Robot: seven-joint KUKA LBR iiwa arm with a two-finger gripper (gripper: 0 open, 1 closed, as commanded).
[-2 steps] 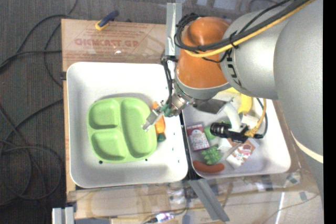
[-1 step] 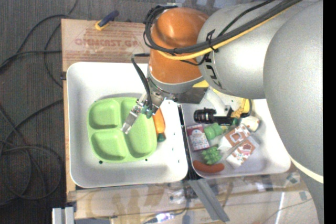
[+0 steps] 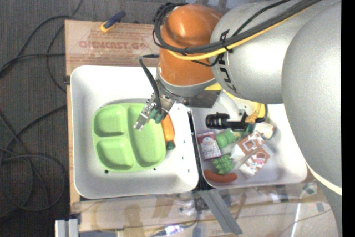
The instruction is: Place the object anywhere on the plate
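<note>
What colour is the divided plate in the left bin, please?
Light green; the plate shows plainly in the camera view, lying in the left bin.

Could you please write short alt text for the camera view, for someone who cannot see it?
The gripper hangs over the right edge of a green divided plate in the left bin, an orange carrot just beside it. The right bin holds toy foods.

Bench (image 3: 100, 44) with two white bins (image 3: 83, 175)

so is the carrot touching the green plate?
Touching: the camera view shows the carrot lying against the green plate's right rim, no gap visible.
</note>
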